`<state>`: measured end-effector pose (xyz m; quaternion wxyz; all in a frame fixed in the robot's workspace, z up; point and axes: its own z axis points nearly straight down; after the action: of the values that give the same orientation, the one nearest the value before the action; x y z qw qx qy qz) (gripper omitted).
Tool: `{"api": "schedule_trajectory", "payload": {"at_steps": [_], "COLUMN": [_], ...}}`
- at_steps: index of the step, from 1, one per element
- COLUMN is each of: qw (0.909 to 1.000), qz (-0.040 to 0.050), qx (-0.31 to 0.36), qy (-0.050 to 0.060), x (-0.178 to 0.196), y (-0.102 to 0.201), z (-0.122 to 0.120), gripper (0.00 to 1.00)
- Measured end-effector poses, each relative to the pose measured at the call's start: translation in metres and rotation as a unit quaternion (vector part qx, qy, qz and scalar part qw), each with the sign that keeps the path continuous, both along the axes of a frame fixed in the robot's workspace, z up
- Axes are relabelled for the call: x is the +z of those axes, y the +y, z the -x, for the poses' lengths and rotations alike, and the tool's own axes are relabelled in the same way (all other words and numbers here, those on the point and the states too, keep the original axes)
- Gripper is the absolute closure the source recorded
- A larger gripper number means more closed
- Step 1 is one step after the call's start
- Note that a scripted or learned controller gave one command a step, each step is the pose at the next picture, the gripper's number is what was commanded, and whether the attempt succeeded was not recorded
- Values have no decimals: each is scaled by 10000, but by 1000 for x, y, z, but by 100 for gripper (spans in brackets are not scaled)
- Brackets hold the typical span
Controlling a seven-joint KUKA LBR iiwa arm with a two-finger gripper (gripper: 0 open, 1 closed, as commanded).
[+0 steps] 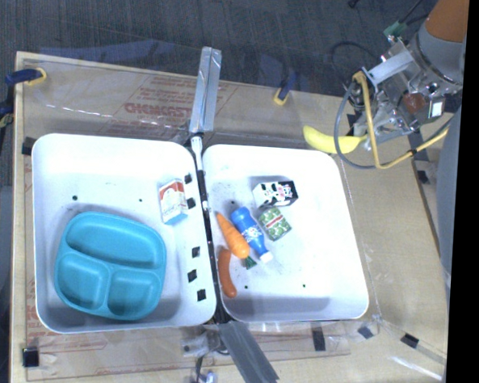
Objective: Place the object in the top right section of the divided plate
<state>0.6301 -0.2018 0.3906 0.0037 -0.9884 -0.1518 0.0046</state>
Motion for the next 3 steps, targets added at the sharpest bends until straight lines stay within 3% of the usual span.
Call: {"api": "schedule_trajectory", "payload": {"at_steps": [1,2,3], "qw": [9873,9990,9992], "qz": [8,24,20], "qx": [1587,-441,-400], "qy": [-32,-44,-38], "x": [-155,-125,-44], "y": [-8,-8,-8], "z": [38,4,-15], "gripper": [100,100,100]}}
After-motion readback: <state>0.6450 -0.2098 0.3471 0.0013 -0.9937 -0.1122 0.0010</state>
